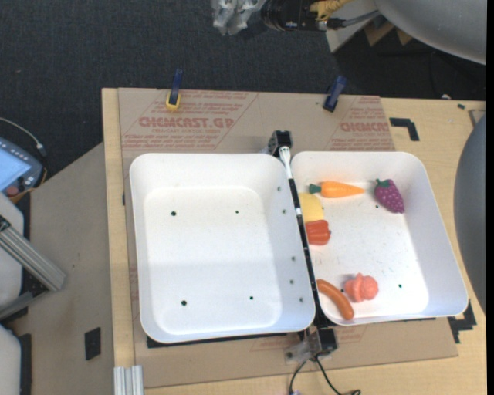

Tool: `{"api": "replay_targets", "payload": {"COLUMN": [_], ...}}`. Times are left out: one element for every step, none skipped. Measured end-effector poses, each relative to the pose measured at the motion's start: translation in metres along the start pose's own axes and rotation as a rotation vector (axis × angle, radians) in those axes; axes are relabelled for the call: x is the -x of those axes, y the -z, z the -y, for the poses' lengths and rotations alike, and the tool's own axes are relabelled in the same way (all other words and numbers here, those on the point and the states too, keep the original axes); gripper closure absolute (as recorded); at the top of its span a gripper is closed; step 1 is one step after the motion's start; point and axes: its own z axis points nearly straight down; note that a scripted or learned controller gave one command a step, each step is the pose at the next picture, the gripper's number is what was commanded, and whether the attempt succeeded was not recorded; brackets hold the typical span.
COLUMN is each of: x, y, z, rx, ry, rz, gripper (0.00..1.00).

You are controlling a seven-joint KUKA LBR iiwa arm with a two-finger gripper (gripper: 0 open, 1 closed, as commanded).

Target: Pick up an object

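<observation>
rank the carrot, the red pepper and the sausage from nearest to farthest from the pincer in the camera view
The pincer is at the top edge of the camera view.
1. Carrot, at the far end of the right bin.
2. Red pepper, midway along that bin's left wall.
3. Sausage, in that bin's near left corner.

Arm [432,23] raised along top right edge; gripper [231,15] blurred at top centre, above bench.
</observation>
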Motion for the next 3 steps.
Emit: {"api": "replay_targets", "payload": {"x": [-0.001, -0.002, -0.003], "y": [0.011, 0.021, 0.032], "z": [0.000, 0.000, -0.001], "rx": [0.004, 0.009, 0.013], "ry": [0.002, 0.003, 0.004], "rz": [0.000, -0.001, -0.001], "gripper": [1.00, 1.00, 1.00]}}
